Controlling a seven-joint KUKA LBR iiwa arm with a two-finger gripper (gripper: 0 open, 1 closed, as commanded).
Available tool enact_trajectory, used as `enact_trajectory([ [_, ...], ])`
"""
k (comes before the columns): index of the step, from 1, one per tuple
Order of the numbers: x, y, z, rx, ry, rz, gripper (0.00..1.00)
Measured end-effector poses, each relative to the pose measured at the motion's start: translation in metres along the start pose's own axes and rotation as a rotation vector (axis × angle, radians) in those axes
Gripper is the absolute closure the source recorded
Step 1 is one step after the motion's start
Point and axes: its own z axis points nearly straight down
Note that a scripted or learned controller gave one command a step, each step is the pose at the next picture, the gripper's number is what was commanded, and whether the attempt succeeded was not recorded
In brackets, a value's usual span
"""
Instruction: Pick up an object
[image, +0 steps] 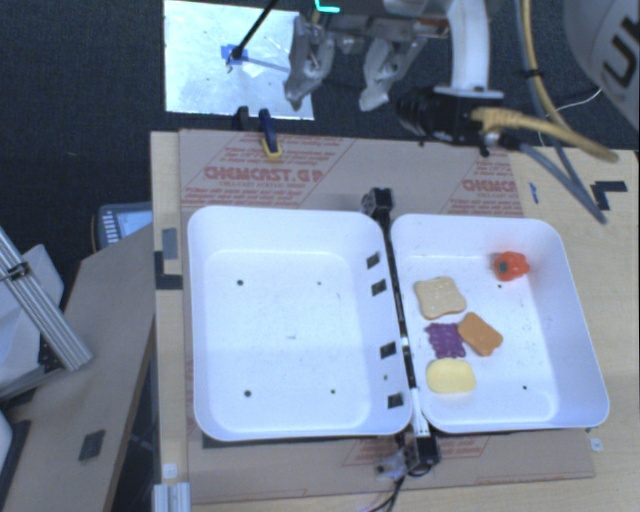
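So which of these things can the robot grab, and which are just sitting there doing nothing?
For the job:
- gripper, fingers apart, up above the bins
- red-orange toy
- bread slice
- purple grapes
- orange piece
- yellow piece
All five lie in the right bin.

Just lying about:
- left bin
- yellow clamp
- cardboard sheet

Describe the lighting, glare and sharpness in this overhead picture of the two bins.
Camera view: even, soft light; the white bins look bright, nearly washed out; the silvery sheet behind the bench gives glare; the gripper at the top edge is slightly blurred; the food pieces stay fairly sharp.
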Motion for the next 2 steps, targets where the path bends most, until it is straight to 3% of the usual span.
enact_trajectory([
  [1, 0.0006, 0.0, -0.0116, -0.003, 0.002, -0.003, 1.0],
  [2, 0.0006, 0.0, -0.0113, -0.002, 0.001, -0.003, 0.0],
])
